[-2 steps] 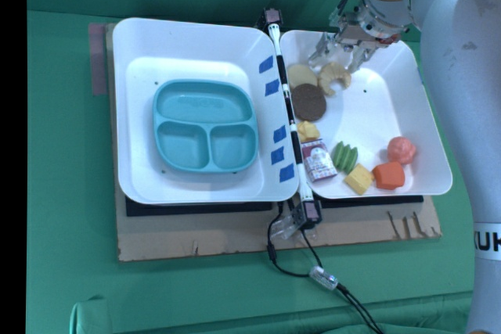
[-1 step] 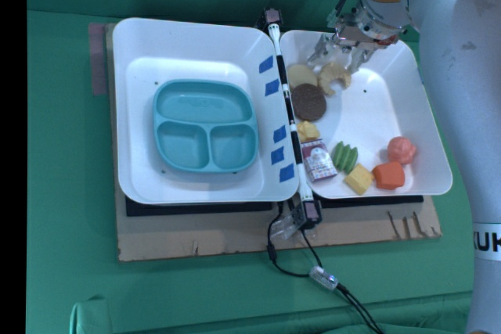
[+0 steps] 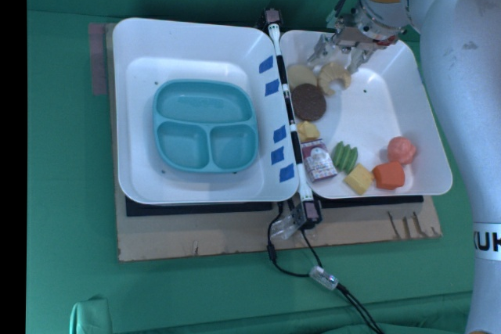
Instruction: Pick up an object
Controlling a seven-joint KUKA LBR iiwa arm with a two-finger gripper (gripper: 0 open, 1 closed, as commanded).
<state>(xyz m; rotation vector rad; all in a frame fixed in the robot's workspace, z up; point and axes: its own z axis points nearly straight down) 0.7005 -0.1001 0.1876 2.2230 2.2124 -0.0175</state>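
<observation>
1. Across the green counter [image 3: 70, 168] sit two shallow white plastic bins; the left bin [image 3: 141, 51] bears a teal three-compartment plate [image 3: 205, 125].
2. From the right, the grey arm with its orange band [image 3: 454, 19] reaches over the right bin [image 3: 399, 105].
3. Its hand [image 3: 337, 61] hangs with fingers spread, holding nothing, just above a tan croissant-shaped toy [image 3: 334, 78].
4. Beside the croissant lie a pale round cookie [image 3: 300, 75] and a dark brown disc [image 3: 308, 102].

Glossy white plastic bins [image 3: 368, 117] on matt brown cardboard [image 3: 196, 235], green cloth [image 3: 70, 168].
</observation>
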